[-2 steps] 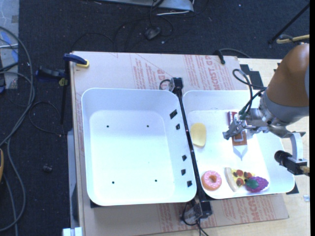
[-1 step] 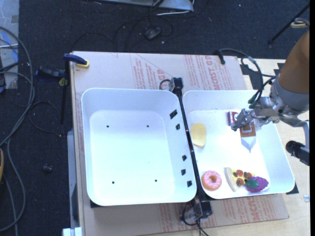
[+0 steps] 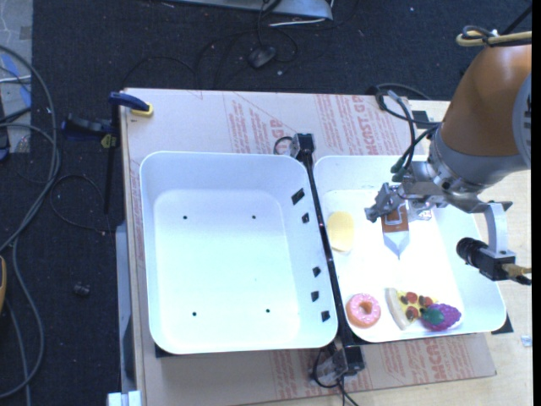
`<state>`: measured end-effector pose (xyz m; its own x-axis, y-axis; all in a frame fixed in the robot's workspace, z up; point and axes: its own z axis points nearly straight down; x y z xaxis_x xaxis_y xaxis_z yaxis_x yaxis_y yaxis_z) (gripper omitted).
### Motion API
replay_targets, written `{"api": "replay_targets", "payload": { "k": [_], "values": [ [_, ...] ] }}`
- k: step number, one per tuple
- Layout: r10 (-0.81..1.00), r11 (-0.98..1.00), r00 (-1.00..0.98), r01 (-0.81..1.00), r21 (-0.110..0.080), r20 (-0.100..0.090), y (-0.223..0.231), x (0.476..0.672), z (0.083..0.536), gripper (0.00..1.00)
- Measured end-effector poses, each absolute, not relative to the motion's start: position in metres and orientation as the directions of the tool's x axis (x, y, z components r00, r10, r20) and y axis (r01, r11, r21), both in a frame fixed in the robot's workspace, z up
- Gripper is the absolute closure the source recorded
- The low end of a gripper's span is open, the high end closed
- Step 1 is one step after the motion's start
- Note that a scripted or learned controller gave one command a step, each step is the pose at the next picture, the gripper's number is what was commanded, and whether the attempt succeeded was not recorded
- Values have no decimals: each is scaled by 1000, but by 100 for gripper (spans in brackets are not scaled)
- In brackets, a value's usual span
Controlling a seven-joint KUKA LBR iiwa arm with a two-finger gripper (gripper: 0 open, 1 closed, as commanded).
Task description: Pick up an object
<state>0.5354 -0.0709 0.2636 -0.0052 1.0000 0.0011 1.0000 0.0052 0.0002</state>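
Now the tool (image 3: 394, 223) hangs over the right bin (image 3: 486, 311); I cannot tell how wide it is. Nearest object, the yellow piece (image 3: 341, 231), lies just to its left.

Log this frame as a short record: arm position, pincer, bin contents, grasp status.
arm: reaches in from the right, over the right bin
pincer: hangs above the right bin's middle, beside the pale yellow piece
right bin contents: pale yellow piece, pink donut, pizza slice, purple grapes
left bin: white floor with small dark holes
grasp status: cannot tell
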Motion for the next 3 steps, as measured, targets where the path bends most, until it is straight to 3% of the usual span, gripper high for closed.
{"api": "replay_targets", "payload": {
  "k": [2, 3],
  "values": [
    [1000, 5, -5, 1000, -1, 1, 37, 554, 259, 100],
    [1000, 3, -3, 1000, -2, 0, 78, 573, 241, 100]
  ]
}}
